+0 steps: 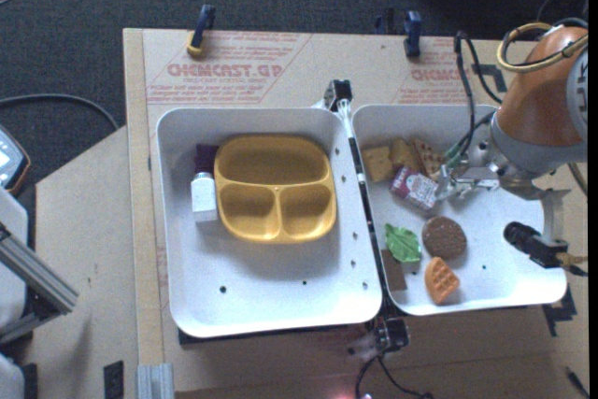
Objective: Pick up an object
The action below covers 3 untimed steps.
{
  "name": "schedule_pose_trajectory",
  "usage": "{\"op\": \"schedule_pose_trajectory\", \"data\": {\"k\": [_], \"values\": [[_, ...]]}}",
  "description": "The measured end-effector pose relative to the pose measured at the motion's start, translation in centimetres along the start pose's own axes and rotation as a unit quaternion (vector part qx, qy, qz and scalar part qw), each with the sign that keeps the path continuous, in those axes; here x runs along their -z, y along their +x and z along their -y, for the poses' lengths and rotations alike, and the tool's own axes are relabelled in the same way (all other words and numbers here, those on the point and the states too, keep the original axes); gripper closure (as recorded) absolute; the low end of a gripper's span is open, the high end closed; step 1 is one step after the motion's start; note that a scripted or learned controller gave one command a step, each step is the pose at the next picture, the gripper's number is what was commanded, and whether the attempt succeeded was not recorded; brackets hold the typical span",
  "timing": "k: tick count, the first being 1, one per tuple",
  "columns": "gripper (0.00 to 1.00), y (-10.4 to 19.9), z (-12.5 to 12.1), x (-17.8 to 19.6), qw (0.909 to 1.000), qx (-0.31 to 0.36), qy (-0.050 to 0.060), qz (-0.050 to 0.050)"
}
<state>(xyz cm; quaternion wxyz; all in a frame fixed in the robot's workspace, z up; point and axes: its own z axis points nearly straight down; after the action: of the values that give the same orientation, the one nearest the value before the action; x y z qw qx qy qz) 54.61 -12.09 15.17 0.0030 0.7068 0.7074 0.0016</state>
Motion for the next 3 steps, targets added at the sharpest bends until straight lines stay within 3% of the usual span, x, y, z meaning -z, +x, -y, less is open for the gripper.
{"op": "schedule_pose_trajectory", "data": {"k": [1, 2, 3], "values": [[1.0, -0.3, -0.5, 6.4, 1.0, 0.0, -0.001, 0.0], [1.0, -0.3, -0.6, 7.4, 1.0, 0.0, 0.001, 0.0], [1.0, 4.8, -2.9, 7.3, 1.0, 0.003, 0.001, -0.001]]}}
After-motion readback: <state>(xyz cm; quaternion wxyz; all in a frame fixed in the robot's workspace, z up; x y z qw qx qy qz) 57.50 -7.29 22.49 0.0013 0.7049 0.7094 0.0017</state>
